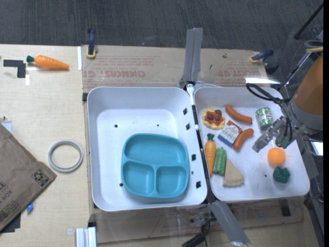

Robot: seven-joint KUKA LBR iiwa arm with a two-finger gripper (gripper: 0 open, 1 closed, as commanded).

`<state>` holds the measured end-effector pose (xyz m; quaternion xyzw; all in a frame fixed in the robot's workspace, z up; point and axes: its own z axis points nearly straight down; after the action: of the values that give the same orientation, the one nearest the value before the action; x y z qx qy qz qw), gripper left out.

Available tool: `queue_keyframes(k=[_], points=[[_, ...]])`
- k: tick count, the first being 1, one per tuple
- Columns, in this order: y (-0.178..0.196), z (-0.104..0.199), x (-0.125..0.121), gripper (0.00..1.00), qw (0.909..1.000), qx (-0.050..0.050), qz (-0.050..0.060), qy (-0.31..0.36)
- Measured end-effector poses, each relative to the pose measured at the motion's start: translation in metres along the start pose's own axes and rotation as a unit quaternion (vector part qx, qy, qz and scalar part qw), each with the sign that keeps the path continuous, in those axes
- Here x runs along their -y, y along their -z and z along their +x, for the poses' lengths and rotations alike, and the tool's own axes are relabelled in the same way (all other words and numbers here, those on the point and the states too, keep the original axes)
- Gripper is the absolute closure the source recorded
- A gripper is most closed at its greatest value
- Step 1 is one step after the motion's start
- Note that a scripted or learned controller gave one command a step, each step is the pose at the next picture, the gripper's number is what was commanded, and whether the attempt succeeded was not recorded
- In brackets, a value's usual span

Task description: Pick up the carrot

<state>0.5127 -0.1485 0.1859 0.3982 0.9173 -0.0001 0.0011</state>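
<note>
Two shallow white bins are sitting side by side on a table [41, 117]. The left bin [103, 138] is holding a teal divided plate [154, 166]. The right bin [298, 184] is holding toy food. The carrot [209, 155] is lying lengthwise against this bin's left wall, its green top pointing away from the camera, with a green vegetable [220, 161] just beside it on the right. Near them are lying a small pizza [214, 118], two sausages [238, 115], a small packet [229, 135] and a wedge of sandwich [233, 175]. A green can [264, 117], an orange [276, 156] and a broccoli piece [281, 175] are lying toward the right side. The gripper [267, 138] is hovering low there, between the can and the orange, well apart from the carrot; whether its fingers are open or shut cannot be told. A second carrot [47, 62] is lying on the table at far left, and a tape ring [65, 155] is resting near the left bin.
</note>
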Motion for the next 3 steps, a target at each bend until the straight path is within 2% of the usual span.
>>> queue_keyframes(k=[1,2,3], points=[[-0.003,-0.036,0.062,1.00,0.9990,0.000,0.001,-0.044],[-0.094,-0.039,-0.026,1.00,0.9997,0.000,0.000,0.023],[0.040,-0.081,-0.019,1.00,0.9764,0.000,0.001,-0.216]])
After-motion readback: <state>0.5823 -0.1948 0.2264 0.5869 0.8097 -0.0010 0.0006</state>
